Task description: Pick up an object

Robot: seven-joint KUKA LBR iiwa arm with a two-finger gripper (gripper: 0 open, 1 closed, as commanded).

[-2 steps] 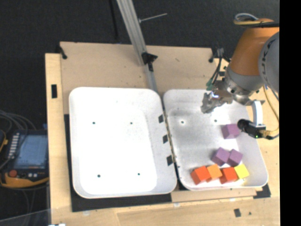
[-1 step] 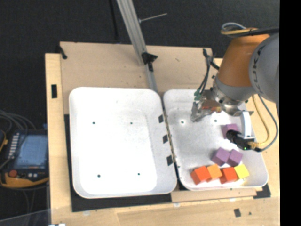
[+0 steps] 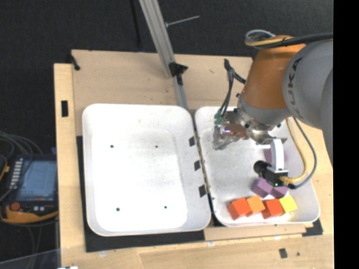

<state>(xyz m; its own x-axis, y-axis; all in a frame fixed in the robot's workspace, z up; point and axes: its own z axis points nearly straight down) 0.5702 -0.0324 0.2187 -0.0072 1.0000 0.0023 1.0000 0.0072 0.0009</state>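
- Camera view: the grey arm with its orange band (image 3: pixel 269 77) reaches in from the right and hangs over the upper part of the right bin (image 3: pixel 235 161), close to the rim that it shares with the left bin (image 3: pixel 140 167).
- The gripper (image 3: pixel 224 136) points down toward the right bin's floor near that shared rim; its tip is blurred and small, so I cannot tell whether the fingers are released or clenched, and nothing can be made out between them.
- The blocks lie well apart from the gripper, in the lower right corner of the right bin.
- Along the near rim sits a row of four: a red-orange block (image 3: pixel 240 208), an orange block (image 3: pixel 256 204) touching it, a red block (image 3: pixel 273 208) next, and a yellow block (image 3: pixel 288 204) at the right end.
- Just behind that row rests a purple block (image 3: pixel 262 186), and a paler lilac upright piece (image 3: pixel 277 157) stands farther up, beside a black cable fitting (image 3: pixel 268 171).
- The left bin holds only a few dark specks on its white floor.
- Both bins sit on a pale wooden tabletop (image 3: pixel 123 77), with a slanting metal pole (image 3: pixel 160 32) crossing its far edge.
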